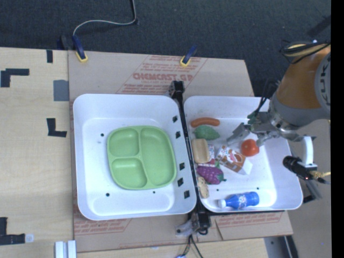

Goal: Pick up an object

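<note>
You've got the gripper (248, 136) low over the right bin (279, 195), arm coming in from the right edge. Its fingers (235, 135) are spread open, nothing between them. One finger points left toward the hot dog, the other sits just above the red tomato (250, 147), which is right beside the fingertips but not clamped.

The rest of the right bin's contents:
- hot dog (205, 122) near the divider, green leafy piece (207, 133) just below it
- bread slice (200, 150) under that, touching the red-and-white packet (231, 159)
- purple grapes (210, 173) below the packet, small tan item (202, 187) beside the divider
- blue bottle (240, 200) lying on its side at the near wall

The left bin (88, 144) holds a green divided tray (142, 157), flat, roughly centred. Both bins sit on cardboard on the table (27, 155).
</note>
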